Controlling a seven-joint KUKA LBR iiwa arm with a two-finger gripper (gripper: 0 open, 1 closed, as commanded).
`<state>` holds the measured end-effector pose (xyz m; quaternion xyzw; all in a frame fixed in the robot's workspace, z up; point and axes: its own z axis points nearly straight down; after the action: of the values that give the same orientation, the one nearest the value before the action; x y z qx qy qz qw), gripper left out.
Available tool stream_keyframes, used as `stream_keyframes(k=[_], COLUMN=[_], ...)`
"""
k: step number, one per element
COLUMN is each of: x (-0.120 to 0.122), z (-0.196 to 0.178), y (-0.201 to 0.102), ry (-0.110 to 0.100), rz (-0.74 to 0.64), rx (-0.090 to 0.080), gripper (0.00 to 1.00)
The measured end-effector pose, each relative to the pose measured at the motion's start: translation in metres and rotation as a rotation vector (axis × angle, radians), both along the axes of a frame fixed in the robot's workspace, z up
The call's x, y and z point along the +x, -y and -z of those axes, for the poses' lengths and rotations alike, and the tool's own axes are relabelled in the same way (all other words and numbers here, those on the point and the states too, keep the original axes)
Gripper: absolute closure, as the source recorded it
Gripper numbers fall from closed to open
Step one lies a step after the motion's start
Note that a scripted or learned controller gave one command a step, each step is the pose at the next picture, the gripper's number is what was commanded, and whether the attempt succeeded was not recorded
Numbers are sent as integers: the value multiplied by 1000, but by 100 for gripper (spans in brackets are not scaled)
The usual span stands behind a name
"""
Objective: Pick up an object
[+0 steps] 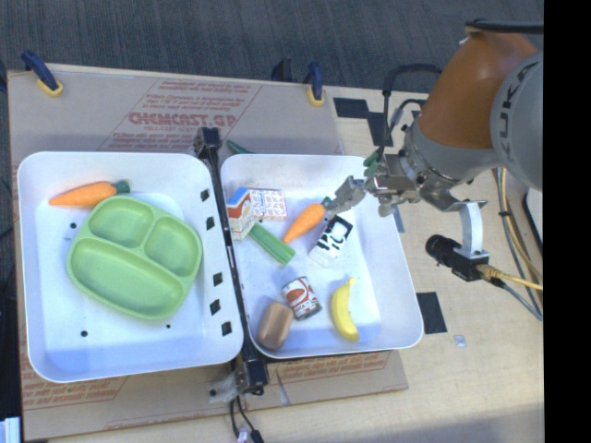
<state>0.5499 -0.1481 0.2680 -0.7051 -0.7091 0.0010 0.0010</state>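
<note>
Tool (349,192) over right bin (392,280), finger spread unclear, nothing visibly gripped, carrot (304,221) and small carton (332,237) just below

Dark grey ribbed floor (185,17), pale wooden bench (480,340), printed cardboard sheet (185,109) under blue clamps (42,72)

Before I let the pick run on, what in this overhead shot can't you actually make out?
- Gripper: blurred in the camera view above the right bin; open or shut, and whether anything is held, cannot be told.
- Black and white package: its print is too small to read.
- Small can: label too small to read.
- Milk carton: text unreadable at this size.
- Arm: cut off by the frame's right side.
</note>
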Motion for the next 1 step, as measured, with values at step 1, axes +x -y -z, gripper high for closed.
stream_keyframes(k=[1], x=[0], z=[0], y=[0], ry=[0], rz=[0], rx=[0], gripper=[0])
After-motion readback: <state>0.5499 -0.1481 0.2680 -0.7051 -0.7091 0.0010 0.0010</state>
